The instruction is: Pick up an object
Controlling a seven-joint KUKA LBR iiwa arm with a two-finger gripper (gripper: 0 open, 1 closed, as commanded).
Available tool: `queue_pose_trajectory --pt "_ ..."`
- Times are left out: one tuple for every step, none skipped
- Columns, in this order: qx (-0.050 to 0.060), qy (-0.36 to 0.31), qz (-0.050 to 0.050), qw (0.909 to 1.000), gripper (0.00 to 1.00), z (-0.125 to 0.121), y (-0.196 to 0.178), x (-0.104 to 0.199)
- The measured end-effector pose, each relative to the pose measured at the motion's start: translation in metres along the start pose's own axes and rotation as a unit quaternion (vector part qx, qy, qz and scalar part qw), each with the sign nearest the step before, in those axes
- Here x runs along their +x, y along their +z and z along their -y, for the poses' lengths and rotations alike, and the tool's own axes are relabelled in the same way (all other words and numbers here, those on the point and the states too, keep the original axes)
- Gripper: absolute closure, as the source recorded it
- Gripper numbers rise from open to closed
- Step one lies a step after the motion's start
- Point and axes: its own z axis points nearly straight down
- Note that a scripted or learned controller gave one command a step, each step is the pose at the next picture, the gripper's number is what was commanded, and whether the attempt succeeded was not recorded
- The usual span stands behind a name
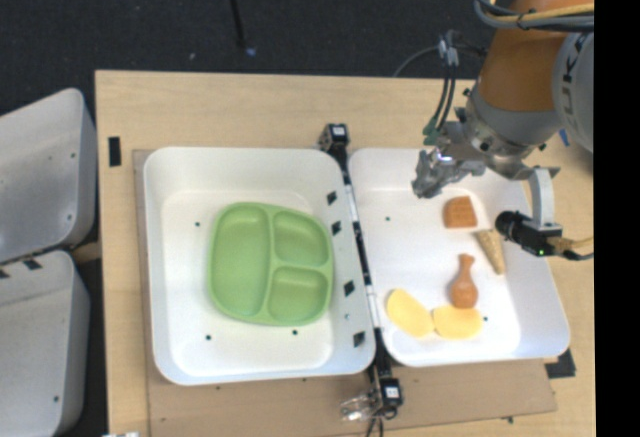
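1. Nearest the camera, in the right bin (400, 235), two pale yellow pieces lie side by side, touching or nearly so: the left yellow piece (405, 312) and the right yellow piece (458, 323).
2. Just beyond the right yellow piece lies a brown drumstick-shaped piece (463, 283), its thick end toward the yellow pieces and its thin end pointing away from the camera.
3. A little farther, and toward the view's right, a tan cone (490, 250) lies on its side on the bin floor, apart from the drumstick-shaped piece.
4. Farther again sits an orange-brown square piece (460, 213), flat on the white floor. It is the piece closest to the claw: it lies just beside it, toward the view's right and slightly nearer the camera, and not under it.
5. The claw (428, 187) hangs over bare white floor in the far part of the right bin, with the arm coming in from the view's right. How far open it is cannot be told from this view, nor whether it grips anything.
6. In the left bin (180, 195), a green divided plate (270, 263) lies flat, well apart from the claw.
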Motion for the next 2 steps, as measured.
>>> queue_pose_trajectory --pt "0.000 -0.001 0.000 1.0000 1.00 -0.003 0.001 0.062" --pt "0.002 -0.001 -0.001 1.0000 1.00 -0.002 0.016 0.120"
